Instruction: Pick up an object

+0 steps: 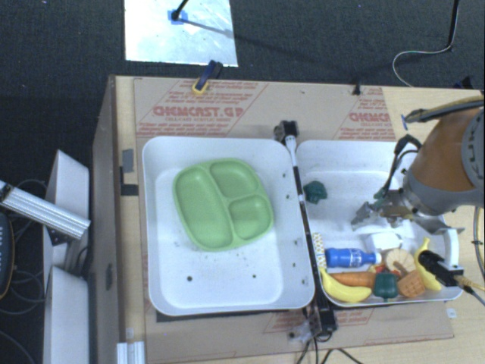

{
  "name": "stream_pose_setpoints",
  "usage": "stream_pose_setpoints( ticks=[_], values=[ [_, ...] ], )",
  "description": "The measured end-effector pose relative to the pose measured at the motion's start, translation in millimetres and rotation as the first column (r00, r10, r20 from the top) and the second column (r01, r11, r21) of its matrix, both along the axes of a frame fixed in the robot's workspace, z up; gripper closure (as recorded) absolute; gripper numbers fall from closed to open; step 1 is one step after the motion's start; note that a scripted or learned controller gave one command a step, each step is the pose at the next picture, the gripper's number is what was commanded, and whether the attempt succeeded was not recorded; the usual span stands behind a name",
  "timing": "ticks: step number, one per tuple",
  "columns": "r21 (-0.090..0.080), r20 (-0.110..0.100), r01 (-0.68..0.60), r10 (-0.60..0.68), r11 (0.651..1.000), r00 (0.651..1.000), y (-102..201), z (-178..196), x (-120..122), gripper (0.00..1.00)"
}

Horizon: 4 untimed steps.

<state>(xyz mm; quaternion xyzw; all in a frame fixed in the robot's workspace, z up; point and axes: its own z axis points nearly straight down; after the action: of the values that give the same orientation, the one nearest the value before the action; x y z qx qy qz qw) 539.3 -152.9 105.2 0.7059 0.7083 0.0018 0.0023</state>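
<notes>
At the near edge of the right bin (356,154), a cluster of toy food against the front wall: a banana (342,292) curved along the corner, a carrot (356,279) just behind it, a dark green pepper (385,285) touching a waffle-like piece (412,284), a second yellow piece (429,274) further right. Just behind these, a small bottle (350,258) with blue label lying on its side, cap toward the divider, beside a pale round piece (398,260) and a white block (383,240). Above that, reaching in from the right, the grey arm (447,165) with its orange band, ending in the gripper (371,211) low over the middle of the right bin; fingers spread apart, nothing between them, tips just beside the white block. Further back, apart from the pile, a small dark green object (315,192) near the divider. In the left bin (220,294), a light green divided tray (223,203), slightly tilted, with three compartments. Beyond both bins, the brown board (227,105) with red lettering, a small yellow and blue tool (205,78) on its far edge, then a shiny square sheet (180,21) on the dark floor.
</notes>
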Motion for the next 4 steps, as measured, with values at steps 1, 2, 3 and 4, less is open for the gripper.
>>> stream_pose_setpoints(
  ticks=[1, 2, 3, 4],
  values=[
    [0.000, 0.002, -0.001, 0.001, 1.000, 1.000, 0, 10, 1, 1.00],
    [0.000, 0.002, -0.001, 0.001, 1.000, 1.000, 0, 10, 1, 0.00],
    [-0.001, -0.001, 0.002, -0.002, 1.000, 1.000, 45, -20, -52, 0.00],
    [-0.004, -0.001, 0.003, -0.003, 1.000, 1.000, 66, -20, -44, 0.00]
  ],
)
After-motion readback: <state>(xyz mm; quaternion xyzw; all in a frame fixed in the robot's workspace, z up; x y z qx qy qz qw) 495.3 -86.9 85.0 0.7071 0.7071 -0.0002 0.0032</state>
